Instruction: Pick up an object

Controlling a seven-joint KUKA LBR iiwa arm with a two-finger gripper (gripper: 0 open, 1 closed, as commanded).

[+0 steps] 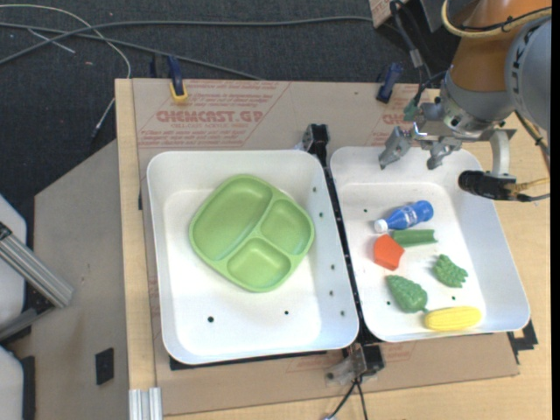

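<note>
Poised over the far rim of the right bin (503, 261), the claw (411, 151) hangs with its two fingers spread apart and nothing between them, the grey arm (499, 51) with its orange band reaching in from the right. Below it in that bin lie a blue bottle (406, 216) with a white cap, a green stick (413, 236) touching it, an orange block (388, 252), two green leafy vegetables (406, 293) and (450, 271), and a yellow corn cob (452, 318) near the front rim. In the left bin (175, 322) sits a green divided plate (252, 232). Both bins rest on a cardboard-covered surface (210, 112).
</note>
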